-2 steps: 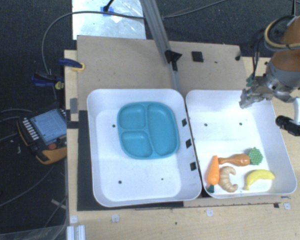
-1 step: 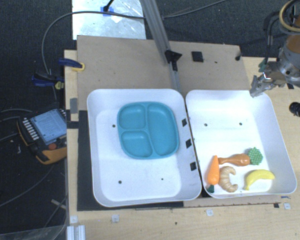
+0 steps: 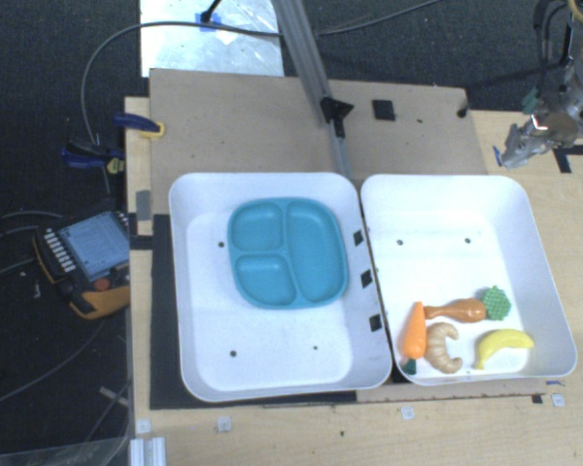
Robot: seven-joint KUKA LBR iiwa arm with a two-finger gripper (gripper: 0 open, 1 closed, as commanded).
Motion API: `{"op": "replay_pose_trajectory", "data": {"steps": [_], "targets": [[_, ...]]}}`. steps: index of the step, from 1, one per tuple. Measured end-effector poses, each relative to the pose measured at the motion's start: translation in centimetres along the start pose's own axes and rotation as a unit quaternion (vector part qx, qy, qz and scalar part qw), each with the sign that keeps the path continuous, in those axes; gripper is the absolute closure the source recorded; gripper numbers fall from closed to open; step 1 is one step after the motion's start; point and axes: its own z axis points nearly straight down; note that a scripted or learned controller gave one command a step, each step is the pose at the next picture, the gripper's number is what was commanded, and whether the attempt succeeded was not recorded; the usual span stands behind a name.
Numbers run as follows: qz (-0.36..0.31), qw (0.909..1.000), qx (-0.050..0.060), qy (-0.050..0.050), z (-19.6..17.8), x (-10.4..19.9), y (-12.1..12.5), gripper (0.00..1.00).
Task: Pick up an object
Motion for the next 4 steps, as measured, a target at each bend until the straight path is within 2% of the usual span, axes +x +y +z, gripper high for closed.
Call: {"op": "replay_pose_trajectory", "data": {"steps": [1,2,4], "targets": [[-0.001,1.0,0.003,0.001,1.8,4.9,0.0,1.0],[-0.002,1.0,0.003,0.002,2.0,11.1,0.3,1.0],[-0.001,1.0,0.004,0.002,4.6,20.6,-0.5,1.0]]}}
